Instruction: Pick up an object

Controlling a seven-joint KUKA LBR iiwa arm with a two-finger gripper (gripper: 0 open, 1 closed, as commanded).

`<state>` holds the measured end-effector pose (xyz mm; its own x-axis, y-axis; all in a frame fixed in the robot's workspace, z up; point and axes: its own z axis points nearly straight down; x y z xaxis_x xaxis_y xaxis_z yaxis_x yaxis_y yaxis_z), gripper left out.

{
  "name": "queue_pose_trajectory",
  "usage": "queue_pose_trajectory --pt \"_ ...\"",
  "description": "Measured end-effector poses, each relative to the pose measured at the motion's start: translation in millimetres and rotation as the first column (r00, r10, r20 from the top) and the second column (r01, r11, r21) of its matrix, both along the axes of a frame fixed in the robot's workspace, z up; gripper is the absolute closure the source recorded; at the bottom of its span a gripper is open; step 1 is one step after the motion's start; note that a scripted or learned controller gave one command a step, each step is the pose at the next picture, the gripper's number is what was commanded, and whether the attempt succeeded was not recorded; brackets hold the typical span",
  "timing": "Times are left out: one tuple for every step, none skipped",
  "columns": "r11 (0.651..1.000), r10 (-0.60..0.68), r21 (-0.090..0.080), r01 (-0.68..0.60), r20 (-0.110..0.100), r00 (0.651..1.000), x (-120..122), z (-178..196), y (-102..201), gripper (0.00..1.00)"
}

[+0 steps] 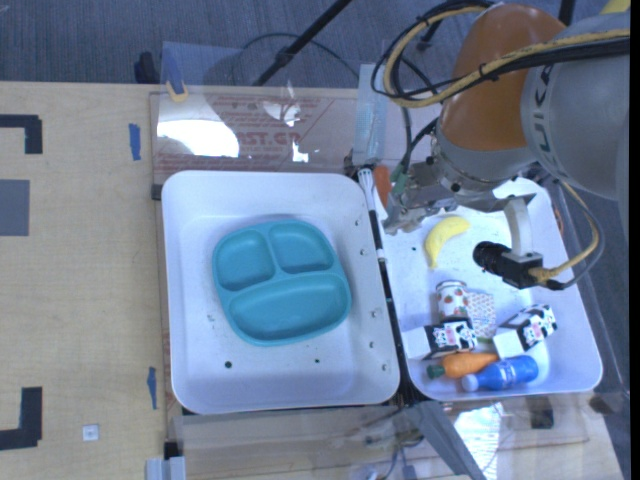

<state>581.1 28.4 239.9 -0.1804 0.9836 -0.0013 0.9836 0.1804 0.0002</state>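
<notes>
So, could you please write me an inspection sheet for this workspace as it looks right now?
Surface: two white bins side by side, left bin and right bin, on a wooden bench.
Job's things: in the right bin, a yellow banana, a small jar, a carrot, a blue bottle and two cow-patterned cartons.
Clutter: a teal divided plate in the left bin.
Grippers: the gripper sits low at the right bin's upper left corner, beside the banana; hold cannot be judged.
Cables: black and yellow cables loop over the arm.
Surroundings: blue carpet beyond the bench.
</notes>
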Motion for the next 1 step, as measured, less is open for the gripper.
queue_pose_trajectory --pt "0.985 0.173 -0.001 -0.173 0.001 0.985 26.8 68.7 26.2 1.00"
